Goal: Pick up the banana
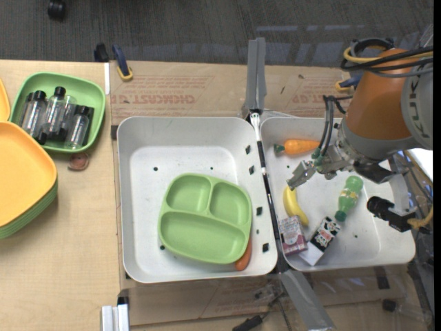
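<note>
Approach step. The arm (386, 109) reaches over the right bin (386, 250), wrist tilted down and left. The gripper (302, 174) hangs just above the banana (293, 205), which lies by the bin's left wall; jaws apparently narrow, holding nothing. Next: open, descend, straddle the banana.

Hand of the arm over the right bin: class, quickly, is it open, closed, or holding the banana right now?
Hand: open, holding nothing, poised just above the banana in the right bin.
</note>
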`<move>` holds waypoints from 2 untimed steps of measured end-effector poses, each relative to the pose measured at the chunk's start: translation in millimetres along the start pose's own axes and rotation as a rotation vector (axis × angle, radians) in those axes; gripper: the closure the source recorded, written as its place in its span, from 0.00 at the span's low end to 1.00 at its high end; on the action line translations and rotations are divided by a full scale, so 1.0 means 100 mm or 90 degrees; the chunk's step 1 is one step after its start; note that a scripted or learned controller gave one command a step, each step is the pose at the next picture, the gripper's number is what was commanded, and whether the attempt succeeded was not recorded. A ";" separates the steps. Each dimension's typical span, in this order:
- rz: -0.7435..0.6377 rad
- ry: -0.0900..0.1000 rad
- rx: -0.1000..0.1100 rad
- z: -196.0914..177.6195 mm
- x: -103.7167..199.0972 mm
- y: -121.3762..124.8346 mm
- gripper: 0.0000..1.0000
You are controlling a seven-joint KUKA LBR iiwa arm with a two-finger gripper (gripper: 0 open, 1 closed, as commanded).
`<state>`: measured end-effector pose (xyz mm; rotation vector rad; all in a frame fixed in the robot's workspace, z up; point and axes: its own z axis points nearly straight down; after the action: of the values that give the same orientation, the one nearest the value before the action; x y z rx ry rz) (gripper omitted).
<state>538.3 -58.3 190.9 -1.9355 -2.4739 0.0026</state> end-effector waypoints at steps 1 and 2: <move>0.142 0.001 0.002 0.01 -0.09 -0.35 0.00; 0.263 0.003 -0.007 0.92 -0.31 -0.18 0.00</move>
<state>528.2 -92.9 98.8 -2.4041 -2.0274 -0.0147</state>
